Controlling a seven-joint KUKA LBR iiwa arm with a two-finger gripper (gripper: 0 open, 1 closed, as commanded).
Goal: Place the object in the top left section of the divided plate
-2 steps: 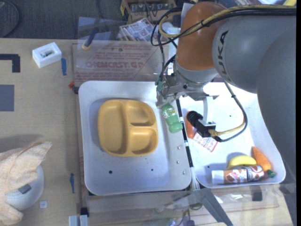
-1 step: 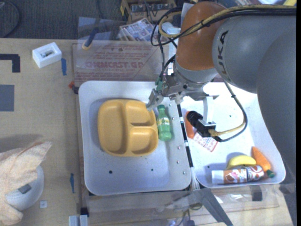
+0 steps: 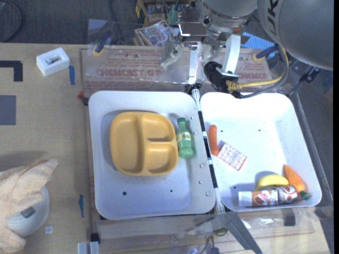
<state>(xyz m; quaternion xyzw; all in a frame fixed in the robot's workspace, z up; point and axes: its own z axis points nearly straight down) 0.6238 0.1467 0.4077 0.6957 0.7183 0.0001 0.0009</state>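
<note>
One yellow divided plate (image 3: 127,142) lies in the left bin (image 3: 148,194), with a green bottle (image 3: 185,138) just beside its rim at 3 o'clock. At the plate's 1 o'clock, the pincer (image 3: 212,46) hangs beyond the bins' far edge. I cannot tell how far open it is.

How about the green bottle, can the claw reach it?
Probably yes: the claw hangs above the bins' far edge, and the green bottle lies uncovered beside the yellow plate, whose rim may crowd one side.
</note>
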